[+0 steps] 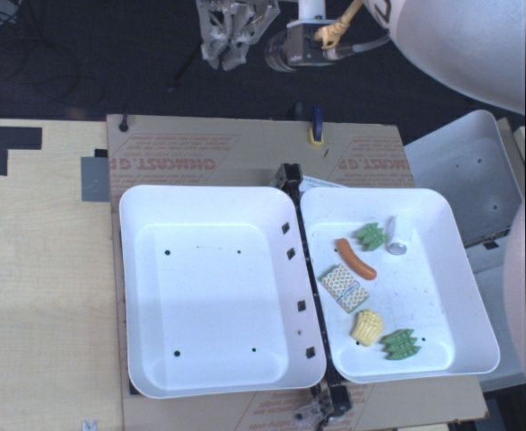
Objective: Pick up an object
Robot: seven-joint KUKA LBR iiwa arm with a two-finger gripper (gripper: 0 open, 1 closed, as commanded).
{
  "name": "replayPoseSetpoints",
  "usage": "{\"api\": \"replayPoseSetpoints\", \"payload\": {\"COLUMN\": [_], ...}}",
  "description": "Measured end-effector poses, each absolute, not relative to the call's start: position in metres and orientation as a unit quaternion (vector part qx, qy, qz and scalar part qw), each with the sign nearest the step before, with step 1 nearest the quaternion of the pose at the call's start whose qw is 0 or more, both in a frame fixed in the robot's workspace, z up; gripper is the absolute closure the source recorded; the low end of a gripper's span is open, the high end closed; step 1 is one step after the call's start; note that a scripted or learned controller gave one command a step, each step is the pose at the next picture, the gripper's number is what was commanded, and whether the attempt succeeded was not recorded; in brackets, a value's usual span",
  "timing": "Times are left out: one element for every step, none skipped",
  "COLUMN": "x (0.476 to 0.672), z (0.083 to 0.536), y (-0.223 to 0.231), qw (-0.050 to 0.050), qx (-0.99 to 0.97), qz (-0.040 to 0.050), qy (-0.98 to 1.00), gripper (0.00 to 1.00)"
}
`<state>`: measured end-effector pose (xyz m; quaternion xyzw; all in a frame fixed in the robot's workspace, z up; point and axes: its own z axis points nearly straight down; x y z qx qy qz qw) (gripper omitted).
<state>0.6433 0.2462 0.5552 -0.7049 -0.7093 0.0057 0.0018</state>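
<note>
Above the right bin (474,330), the hand (232,48) hangs high, grip unreadable; sausage (356,259), corn (366,328) and other toys lie unpicked.

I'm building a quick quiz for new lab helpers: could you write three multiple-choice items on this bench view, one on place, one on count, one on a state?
1. Where do the small objects lie?
A. in the left bin
B. in the right bin
C. on the cardboard

2. How many green objects are there?
A. two
B. none
C. four

3. Where is the gripper?
A. down in the left bin
B. touching the sausage
C. raised beyond the bins' far edge

Answers:
1 B: the sausage, checked packet and corn cob all lie in the right bin, not the left bin.
2 A: one green piece at the far end, another at the near end.
3 C: the gripper hangs above the dark floor, away from the bins.
</note>
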Motion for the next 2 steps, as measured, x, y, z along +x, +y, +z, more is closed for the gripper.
{"api": "replayPoseSetpoints", "payload": {"x": [0.6429,0.6428], "z": [0.5642,0.5732], "y": [0.2481,0.2502], "qw": [0.002,0.002], "qx": [-0.704,-0.702], "qz": [0.0065,0.0063], "qy": [-0.710,-0.712], "gripper": [1.00,1.00]}}
